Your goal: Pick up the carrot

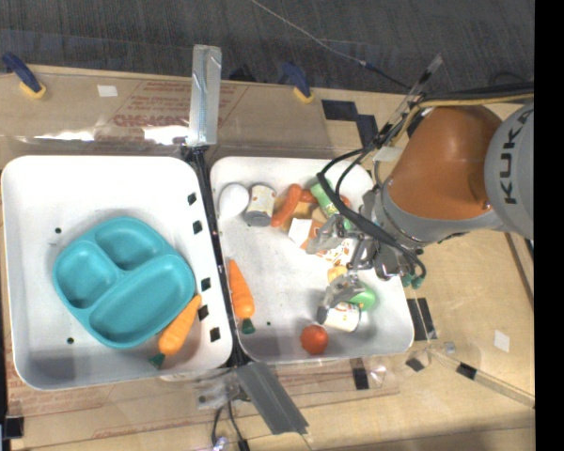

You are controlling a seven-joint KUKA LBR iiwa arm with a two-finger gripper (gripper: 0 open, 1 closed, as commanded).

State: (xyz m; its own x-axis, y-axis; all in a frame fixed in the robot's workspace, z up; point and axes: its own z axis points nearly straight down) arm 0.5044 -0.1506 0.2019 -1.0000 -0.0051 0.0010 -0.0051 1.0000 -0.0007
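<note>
One carrot lies in the right bin along its left wall, green end toward the front. A second carrot rests in the left bin against the front right edge of the blue plate. A third orange carrot-like piece lies near the back of the right bin. My gripper hangs low over the right bin's front right part, just above a white and green item, well to the right of the nearest carrot. No carrot is at the gripper.
A red tomato sits at the right bin's front. A white egg-like ball, a small can and several mixed toy foods crowd the back. Cables loop over the arm's wrist.
</note>
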